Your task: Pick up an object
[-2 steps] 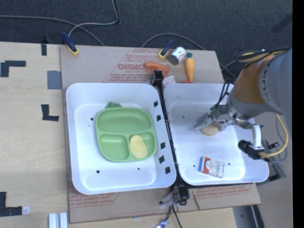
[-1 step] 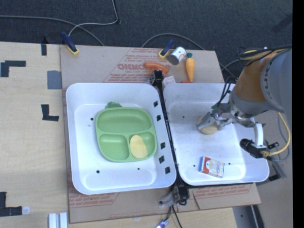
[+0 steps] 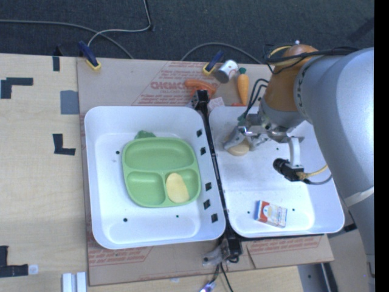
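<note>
The left bin is a shallow white plastic tray with rounded corners. In it lies a smooth green plate with three compartments; a small pale yellow oval piece, matte and rounded like a potato, sits in the lower right compartment. A bit of darker green, leaf-like, shows just past the plate's upper left rim.

Black clips run down the seam where the two bins meet. Beyond the bins, on the brown cardboard, lie an orange carrot-shaped toy with a green tip, a small white and grey cylinder and a flatter orange piece.

The right bin is of the same white plastic. Near its upper left part, the gripper is down low over a pale tan, rounded lump, smooth and somewhat bun-shaped. The metal fingers are close to the lump and seem to touch its top, but the view from above is too poor to tell how far the jaws stand apart or whether the lump is between them. The grey arm, with its orange band, comes in from the right.

Near the bin's lower edge lies a small flat carton, white with red and blue print, well apart from the gripper.
</note>
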Controlling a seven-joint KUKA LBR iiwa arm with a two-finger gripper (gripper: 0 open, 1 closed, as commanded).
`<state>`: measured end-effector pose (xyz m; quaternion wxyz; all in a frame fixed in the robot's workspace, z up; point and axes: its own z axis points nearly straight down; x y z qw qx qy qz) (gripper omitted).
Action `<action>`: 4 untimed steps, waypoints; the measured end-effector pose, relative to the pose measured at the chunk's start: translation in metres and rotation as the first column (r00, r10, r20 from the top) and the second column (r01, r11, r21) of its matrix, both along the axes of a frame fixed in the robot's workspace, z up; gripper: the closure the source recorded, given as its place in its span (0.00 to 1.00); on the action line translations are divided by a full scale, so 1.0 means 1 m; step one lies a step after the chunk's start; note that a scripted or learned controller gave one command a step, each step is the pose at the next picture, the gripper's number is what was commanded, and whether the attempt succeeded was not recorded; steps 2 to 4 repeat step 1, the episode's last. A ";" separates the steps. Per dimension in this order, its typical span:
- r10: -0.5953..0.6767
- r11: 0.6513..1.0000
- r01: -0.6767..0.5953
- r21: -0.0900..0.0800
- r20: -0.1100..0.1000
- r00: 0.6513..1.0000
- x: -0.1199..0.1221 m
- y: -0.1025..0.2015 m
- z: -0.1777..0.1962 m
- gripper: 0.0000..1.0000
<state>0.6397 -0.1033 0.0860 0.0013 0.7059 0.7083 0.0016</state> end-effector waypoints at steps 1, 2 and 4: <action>-0.001 1.000 0.001 0.000 -0.004 1.000 -0.026 0.047 0.099 1.00; -0.001 1.000 0.001 0.000 -0.004 1.000 -0.026 0.047 0.099 1.00; -0.001 1.000 0.001 0.000 -0.004 1.000 -0.026 0.047 0.099 1.00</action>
